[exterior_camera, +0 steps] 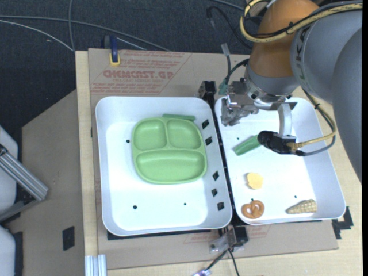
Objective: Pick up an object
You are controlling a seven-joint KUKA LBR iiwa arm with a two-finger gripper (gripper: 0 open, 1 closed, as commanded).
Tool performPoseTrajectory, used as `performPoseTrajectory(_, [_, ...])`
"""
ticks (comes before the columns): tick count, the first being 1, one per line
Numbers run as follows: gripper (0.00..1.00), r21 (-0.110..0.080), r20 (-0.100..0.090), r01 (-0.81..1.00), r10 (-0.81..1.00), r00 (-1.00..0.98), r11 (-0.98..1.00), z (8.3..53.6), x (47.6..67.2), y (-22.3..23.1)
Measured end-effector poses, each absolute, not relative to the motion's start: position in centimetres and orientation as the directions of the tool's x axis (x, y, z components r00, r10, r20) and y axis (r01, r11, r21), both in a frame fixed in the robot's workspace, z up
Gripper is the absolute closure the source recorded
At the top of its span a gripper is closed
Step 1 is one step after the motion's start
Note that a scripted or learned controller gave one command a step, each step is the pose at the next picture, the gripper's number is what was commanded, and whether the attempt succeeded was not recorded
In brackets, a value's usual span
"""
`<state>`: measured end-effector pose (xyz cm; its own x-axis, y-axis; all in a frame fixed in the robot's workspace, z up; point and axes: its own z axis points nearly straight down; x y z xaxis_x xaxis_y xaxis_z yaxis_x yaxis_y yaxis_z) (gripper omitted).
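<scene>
Pretzel [253, 209] and waffle-cone piece [302, 206] sit at the near rim of the right bin [328, 171]. Claw [233, 112] hangs low over that bin's far-left corner, close to the wall between bins. Can't tell how wide it's open; nothing seen in it. Likeliest target: green bar [247, 145] at the claw's 5 o'clock, near but apart, lying flat and skewed. Yellow chunk [255, 180] is further out, toward 6. Green divided plate [168, 151] at 8 o'clock in the left bin [109, 154]. Risks: a straight drop from here likely hits bare floor or clips the wall. The bar looks thin and could skid from a misaligned close.
</scene>
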<state>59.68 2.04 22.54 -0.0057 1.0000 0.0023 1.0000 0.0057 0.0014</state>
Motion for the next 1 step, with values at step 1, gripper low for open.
performPoseTrajectory(1, [1.00,0.002,0.002,1.000,1.000,-0.006,0.006,21.75,62.34,7.26])
